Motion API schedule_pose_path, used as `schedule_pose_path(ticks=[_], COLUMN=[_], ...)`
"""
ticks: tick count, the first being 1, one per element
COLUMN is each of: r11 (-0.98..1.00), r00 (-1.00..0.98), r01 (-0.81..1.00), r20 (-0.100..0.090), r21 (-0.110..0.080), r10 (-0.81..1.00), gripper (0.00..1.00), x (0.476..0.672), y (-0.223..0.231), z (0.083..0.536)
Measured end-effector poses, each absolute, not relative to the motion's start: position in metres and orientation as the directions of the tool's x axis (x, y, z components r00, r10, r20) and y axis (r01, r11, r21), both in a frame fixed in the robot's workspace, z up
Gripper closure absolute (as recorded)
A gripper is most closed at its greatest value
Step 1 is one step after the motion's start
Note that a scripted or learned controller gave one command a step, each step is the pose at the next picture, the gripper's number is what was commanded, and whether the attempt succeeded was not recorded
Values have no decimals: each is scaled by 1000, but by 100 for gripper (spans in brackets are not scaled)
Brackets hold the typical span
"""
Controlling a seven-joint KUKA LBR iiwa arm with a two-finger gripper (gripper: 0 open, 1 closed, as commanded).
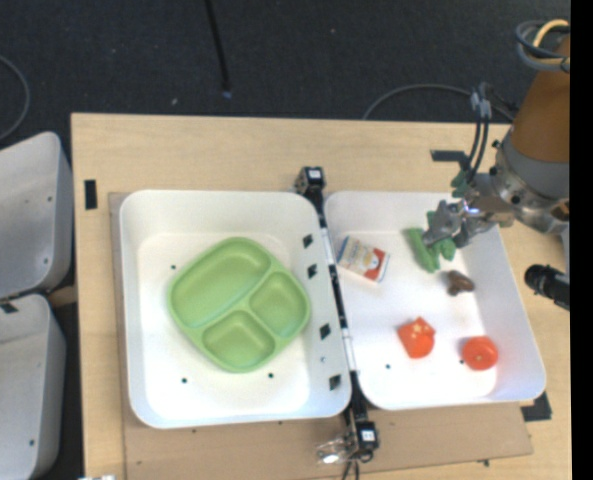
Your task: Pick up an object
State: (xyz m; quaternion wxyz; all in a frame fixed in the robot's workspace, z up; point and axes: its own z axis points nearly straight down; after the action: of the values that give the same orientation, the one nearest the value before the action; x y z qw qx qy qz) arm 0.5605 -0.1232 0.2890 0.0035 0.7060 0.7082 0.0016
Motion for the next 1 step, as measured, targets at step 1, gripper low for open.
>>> schedule_pose_path(ticks=[1], r11=[7], r00=[-7], r01=[1000], r20=[-1], r21=[3], r10=[1000], gripper=[100], x=[561], y=[-124], z=[296])
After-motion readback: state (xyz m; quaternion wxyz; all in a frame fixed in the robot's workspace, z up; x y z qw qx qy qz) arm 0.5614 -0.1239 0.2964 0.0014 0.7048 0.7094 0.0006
